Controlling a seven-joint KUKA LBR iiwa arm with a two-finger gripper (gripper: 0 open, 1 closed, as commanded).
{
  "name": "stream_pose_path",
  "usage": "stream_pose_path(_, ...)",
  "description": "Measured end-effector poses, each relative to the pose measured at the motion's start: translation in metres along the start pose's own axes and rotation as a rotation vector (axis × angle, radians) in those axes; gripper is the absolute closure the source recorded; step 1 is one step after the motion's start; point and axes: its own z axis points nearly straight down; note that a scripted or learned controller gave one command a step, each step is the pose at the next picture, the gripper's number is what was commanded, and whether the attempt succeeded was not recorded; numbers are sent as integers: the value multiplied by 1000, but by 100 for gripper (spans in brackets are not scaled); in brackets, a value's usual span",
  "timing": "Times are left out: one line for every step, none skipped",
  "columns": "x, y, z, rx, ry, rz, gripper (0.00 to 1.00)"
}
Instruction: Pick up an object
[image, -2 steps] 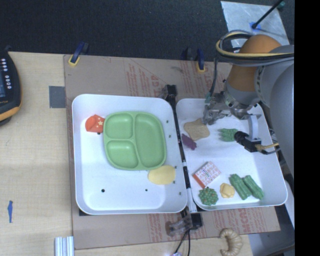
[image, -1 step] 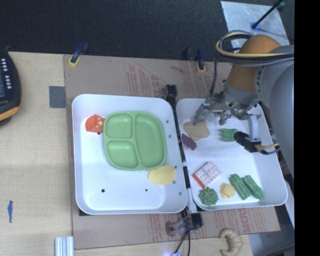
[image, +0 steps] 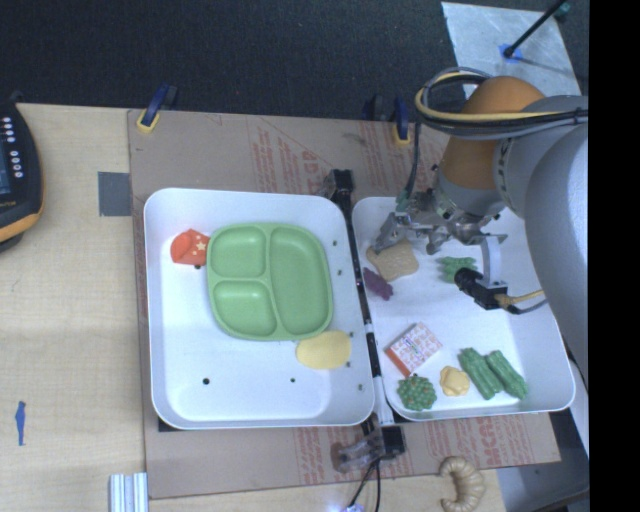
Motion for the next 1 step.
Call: stream_pose_path(-1, 1, -13, -2, 0, -2, 100)
